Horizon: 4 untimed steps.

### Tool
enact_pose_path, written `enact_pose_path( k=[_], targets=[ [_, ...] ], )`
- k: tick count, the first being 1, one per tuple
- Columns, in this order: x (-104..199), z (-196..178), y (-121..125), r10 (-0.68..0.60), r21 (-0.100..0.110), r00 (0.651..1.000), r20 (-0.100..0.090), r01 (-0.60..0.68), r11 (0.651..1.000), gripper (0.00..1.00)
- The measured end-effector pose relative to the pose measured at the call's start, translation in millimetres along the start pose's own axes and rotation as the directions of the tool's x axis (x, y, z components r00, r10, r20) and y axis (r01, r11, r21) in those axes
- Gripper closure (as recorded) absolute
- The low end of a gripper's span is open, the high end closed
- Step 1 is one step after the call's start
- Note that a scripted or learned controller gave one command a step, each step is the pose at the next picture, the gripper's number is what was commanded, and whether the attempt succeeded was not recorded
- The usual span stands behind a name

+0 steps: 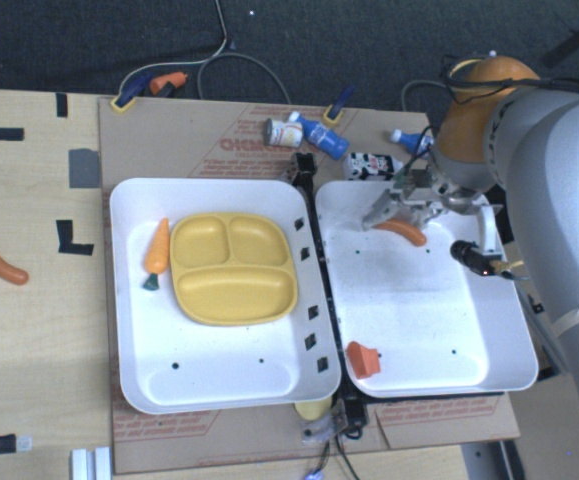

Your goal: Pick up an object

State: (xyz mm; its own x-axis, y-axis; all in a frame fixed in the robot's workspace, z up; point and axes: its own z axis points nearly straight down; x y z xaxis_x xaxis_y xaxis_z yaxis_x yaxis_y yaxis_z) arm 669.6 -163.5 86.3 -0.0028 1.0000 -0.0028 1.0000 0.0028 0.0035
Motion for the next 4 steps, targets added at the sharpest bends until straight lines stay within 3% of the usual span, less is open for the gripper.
enact_pose_path(
  k=[1,2,3,4],
  targets=[
    [-52.6,-76.0,-0.3,0.005,-0.002,1.000,0.001,-0.005,1.000,0.00],
    [-20.4,4.7,-19.2,0.000,0.002,1.000,0.000,0.000,1.000,0.00],
    [8.8,0.1,0.3,-0.001,0.000,1.000,0.000,0.001,1.000,0.00],
    [-37.0,-55.1,-0.8,0.004,0.001,1.000,-0.001,-0.004,1.000,0.00]
  ],
)
